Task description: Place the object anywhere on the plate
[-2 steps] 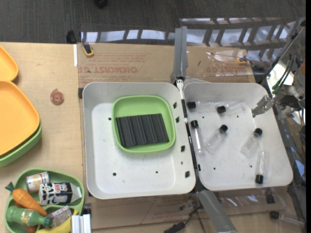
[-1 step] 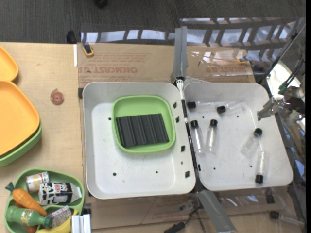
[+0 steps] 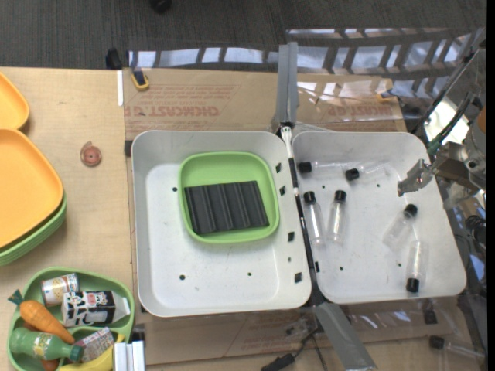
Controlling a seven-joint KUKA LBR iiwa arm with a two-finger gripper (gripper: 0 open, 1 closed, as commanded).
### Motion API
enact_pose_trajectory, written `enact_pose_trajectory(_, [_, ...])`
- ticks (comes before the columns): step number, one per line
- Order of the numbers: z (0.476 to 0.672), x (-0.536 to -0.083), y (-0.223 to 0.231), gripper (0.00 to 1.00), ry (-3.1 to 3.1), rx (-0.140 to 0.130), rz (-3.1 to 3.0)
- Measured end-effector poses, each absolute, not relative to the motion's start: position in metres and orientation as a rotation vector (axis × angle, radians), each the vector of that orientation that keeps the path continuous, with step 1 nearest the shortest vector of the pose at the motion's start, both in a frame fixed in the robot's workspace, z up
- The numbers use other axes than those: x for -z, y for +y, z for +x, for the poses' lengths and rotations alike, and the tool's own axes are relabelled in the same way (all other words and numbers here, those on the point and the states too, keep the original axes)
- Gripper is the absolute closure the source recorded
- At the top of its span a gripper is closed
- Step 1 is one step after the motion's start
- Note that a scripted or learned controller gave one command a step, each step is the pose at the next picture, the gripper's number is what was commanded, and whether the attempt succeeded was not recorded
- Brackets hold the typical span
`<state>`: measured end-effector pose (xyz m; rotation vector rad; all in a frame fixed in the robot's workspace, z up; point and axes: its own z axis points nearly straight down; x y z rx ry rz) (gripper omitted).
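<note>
Nearest us, at the right bin's [image 3: 456, 280] front edge, we saw clear vials w/ black caps [image 3: 415, 263]; more lay scattered behind. Left bin [image 3: 155, 284] held the green plate [image 3: 228, 168] w/ a dark ribbed block [image 3: 229, 207]. Farther right, the gripper [image 3: 414, 178] hung; jaws: we could not tell.

bench [image 3: 93, 114], two white bins [image 3: 155, 284] (side by side)

Orange plates [image 3: 23, 184] stacked at left edge of wooden bench, atop a green one; small pink disc [image 3: 91, 155] just beside them. Green bowl [image 3: 31, 284] at lower left holds toy carrot [image 3: 42, 319], small can [image 3: 59, 288], other packaged bits. Flattened cardboard [image 3: 201, 107] under both white bins [image 3: 155, 284]; metal frame [image 3: 371, 45] behind.
</note>
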<state>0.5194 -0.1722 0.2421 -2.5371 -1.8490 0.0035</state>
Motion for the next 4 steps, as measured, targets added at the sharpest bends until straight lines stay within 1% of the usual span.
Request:
enact_pose_trajectory(1, [0.501, -0.260, -0.153, 0.00, -1.686, -0.006, -2.648])
enact_pose_trajectory(2, [0.498, -0.257, -0.139, 0.00, -1.388, -0.004, -2.818])
enact_pose_trajectory(3, [0.486, -0.258, -0.115, 0.00, -1.231, -0.008, -2.888])
enact_pose_trajectory(4, [0.478, -0.266, -0.105, 0.00, -0.970, -0.007, -2.988])
